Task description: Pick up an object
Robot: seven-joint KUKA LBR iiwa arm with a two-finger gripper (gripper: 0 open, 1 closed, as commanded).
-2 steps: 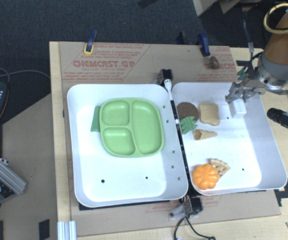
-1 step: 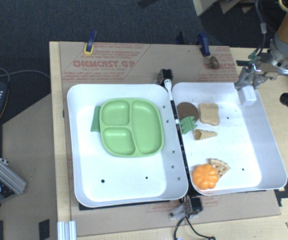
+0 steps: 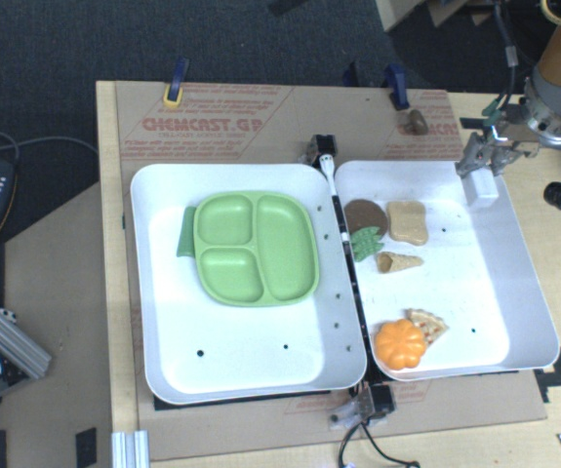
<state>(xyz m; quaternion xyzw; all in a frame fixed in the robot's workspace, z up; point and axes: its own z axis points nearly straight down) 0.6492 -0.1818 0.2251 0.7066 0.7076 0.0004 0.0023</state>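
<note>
At the far right corner of the right bin (image 3: 514,252), the gripper (image 3: 479,172) hangs over the white rim, its metal parts pale grey and blocky; whether it is open or closed I cannot tell at this size. Nothing shows gripped in it.

The right bin is a shallow, smooth white tray with rounded corners. Its objects lie well apart from the gripper, towards the inner wall. A flat, dark brown disc (image 3: 363,214) lies beside a tan, squarish piece (image 3: 408,222) with a soft, bread-like look; the two are just beside each other. Below the disc sits a small green, ragged-edged item (image 3: 366,246), and next to it a pale, cone-shaped piece (image 3: 398,261). Nearer the front edge, a glossy orange pumpkin-shaped toy (image 3: 399,345) with ribbed sides touches a flat, speckled tan wedge (image 3: 427,324).

The left bin (image 3: 163,339) is the same white plastic. In it lies a light green divided plate (image 3: 257,248), matte and rounded, with three compartments: two smaller ones on the left side and one long one on the right. A darker green flat piece (image 3: 185,234) juts from under its left edge.

Both bins sit on a brown cardboard sheet (image 3: 221,120) printed with red lettering, held at the far edge by a yellow clamp (image 3: 174,91) and a blue clamp (image 3: 395,86).
</note>
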